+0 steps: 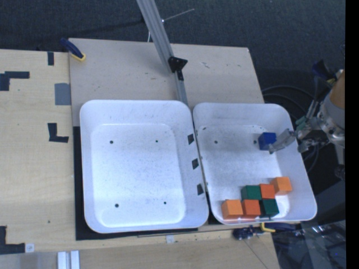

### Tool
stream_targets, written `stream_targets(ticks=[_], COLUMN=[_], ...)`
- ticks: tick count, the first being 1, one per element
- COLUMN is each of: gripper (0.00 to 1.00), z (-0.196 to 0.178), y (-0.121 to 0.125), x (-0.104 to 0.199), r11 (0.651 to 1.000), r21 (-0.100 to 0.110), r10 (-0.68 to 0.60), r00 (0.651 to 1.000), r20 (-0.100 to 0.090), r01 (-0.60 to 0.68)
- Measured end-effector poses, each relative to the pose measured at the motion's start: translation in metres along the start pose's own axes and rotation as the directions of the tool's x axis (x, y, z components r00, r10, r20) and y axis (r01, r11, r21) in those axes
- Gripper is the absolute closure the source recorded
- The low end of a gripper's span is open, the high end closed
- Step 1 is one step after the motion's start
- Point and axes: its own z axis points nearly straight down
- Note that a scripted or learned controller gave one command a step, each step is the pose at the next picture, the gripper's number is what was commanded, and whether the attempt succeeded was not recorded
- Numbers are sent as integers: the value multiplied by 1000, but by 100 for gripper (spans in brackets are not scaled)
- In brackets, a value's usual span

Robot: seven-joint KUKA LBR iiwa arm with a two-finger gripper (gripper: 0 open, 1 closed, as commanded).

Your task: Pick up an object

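Blue block [266, 140], small and cube-like, touches end effector [279, 144] fingertips.

A wooden table [140, 74] carries a slanted grey metal rail [157, 24] fitted with a black clamp [177, 64]. Dark tape marks [15, 78] dot its left panel; a blue-and-yellow clip [73, 48] lies near the far edge.

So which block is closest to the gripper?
The blue block, alone mid-bin right by the gripper; the orange and green blocks cluster at the bin's near edge.
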Motion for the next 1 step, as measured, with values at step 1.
stream_targets(ticks=[1], gripper=[0], z=[57], y=[-10], x=[4], r11=[1000], r21=[1], r10=[0], r00=[1000], r20=[-1], r01=[0])
